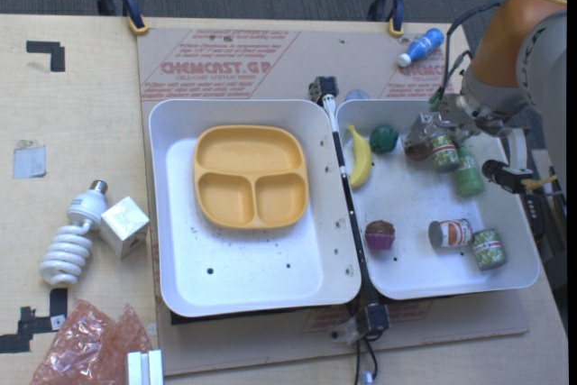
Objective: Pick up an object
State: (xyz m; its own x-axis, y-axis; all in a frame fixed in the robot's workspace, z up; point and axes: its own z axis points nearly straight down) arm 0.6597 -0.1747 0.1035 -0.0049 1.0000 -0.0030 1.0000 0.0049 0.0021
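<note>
My gripper (435,132) is low over the far part of the right bin (406,284), below the arm's orange band. It sits right at a small can with a green label (444,153) and a dark brown item (416,149). A green bottle (467,177) lies just to the right of them. Also in this bin are a banana (359,156) along the left wall, a green ball (384,138), a purple cupcake (380,234), a can on its side (449,233) and a green can (488,249).
The left bin (180,275) holds a yellow divided plate (251,175). A blue bottle (421,47) lies on the board behind the right bin. On the bench at left are a spiral light bulb (72,234), a white cube (124,224) and a red mesh bag (86,347).
</note>
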